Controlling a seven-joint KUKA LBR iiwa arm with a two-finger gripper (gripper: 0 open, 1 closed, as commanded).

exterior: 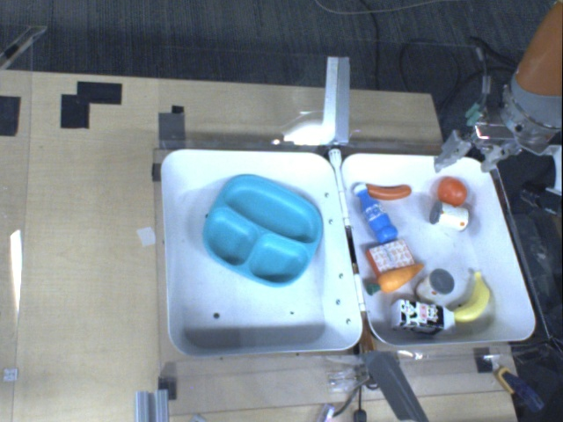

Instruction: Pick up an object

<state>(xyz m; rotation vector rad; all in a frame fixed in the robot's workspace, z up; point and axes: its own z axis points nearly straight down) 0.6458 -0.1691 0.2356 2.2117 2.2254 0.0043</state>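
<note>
the gripper (469, 149) hangs open and holding nothing at the upper right of the frame, over the right bin's (519, 275) top rim. just below it sits a tomato (452, 190); a blue tray (262, 228) lies in the left bin (180, 262).

The arm (541, 64) comes in from the far right, orange band showing at the upper right corner with the grey wrist (532, 112) just below it. It slopes down and to the left, ending in the gripper (469, 150), which hangs at the far right of the scene. Two pale fingers (451, 152) point down and leftward, spread a little apart, with open space showing between their tips. Nothing is clamped between them.
</note>
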